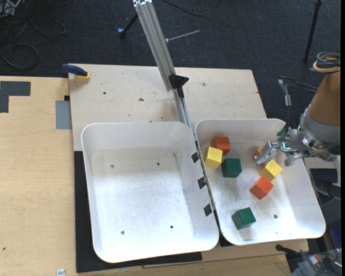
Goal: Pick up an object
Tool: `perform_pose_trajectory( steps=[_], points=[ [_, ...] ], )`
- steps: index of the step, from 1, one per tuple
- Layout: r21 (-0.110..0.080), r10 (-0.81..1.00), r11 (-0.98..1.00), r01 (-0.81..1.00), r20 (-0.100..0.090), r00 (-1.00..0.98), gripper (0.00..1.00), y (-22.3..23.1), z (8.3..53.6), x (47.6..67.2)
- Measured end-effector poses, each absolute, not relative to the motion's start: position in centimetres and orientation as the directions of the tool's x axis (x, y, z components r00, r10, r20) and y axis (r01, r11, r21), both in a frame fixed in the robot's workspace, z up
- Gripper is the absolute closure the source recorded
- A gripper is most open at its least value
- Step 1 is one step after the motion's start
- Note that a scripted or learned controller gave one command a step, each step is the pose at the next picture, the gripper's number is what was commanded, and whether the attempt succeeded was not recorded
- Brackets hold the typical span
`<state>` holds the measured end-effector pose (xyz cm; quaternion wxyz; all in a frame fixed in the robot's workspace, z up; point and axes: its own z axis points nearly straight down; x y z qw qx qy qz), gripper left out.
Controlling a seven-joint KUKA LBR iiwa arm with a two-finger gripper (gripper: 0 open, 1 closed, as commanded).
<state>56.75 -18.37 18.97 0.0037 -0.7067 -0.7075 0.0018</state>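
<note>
Several small blocks lie in the right bin (302, 226). An orange block (221, 144), a yellow block (213, 157) and a dark green block (232, 167) cluster at its upper left. Another green block (243, 217) sits near the front, and an orange block (261, 187) lies mid-bin. My gripper (269, 156) reaches in from the right over the bin's upper right part. A yellow block (271, 169) is right at its fingertips, with a bit of orange (259, 152) just beside them. Whether anything sits between the fingers is unclear.
The left bin (98, 137) stands beside the right one, with a dark divider and clips between them. A slanted metal rail (158, 45) rises behind the bins. A blue and yellow clamp (76, 71) sits at the bench's back left corner.
</note>
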Motion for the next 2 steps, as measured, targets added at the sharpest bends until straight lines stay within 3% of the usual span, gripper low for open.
perform_pose_trajectory(
  steps=[1,2],
  points=[
    [-0.003,1.0,0.001,1.0,0.001,-0.001,0.0,-18.4,19.2,56.8],
    [-0.008,1.0,-0.001,1.0,0.002,0.001,0.0,-18.6,14.8,56.5]
  ],
)
